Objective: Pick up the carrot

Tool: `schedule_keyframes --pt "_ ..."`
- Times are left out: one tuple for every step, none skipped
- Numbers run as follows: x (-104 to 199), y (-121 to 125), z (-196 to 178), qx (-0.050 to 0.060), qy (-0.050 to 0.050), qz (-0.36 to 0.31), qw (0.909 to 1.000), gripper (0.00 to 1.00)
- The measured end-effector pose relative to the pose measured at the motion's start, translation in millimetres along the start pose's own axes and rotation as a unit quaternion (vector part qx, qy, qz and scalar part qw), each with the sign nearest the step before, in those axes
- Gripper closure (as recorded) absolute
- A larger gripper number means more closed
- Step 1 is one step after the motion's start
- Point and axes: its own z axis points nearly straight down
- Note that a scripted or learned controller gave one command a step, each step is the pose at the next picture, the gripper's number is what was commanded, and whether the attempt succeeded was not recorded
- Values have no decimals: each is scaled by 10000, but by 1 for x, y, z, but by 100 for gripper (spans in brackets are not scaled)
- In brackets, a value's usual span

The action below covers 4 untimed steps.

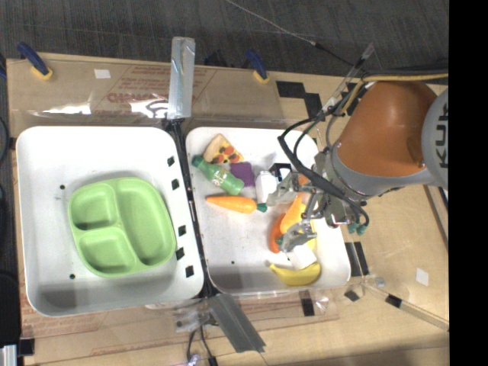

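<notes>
Nearest, the banana (pixel 296 273) lies under the gripper (pixel 296 237) (whether it is released or clenched I cannot tell), so this looks like the approach, and the carrot (pixel 231 203), free mid-bin beyond, needs a leftward reach.

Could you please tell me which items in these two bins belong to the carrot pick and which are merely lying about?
Job: orange toy carrot; gripper.

Lying about: green bottle; pizza slice; purple block; yellow banana; green divided plate.
</notes>
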Motion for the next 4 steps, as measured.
schedule_keyframes --pt "-36 -40 110 -15 39 911 9958 0" --pt "-59 -43 134 -2 -106 1641 9864 0" --pt "-62 -42 122 11 -136 1593 9871 100" --pt "-79 -3 51 -6 -42 1352 9908 100"
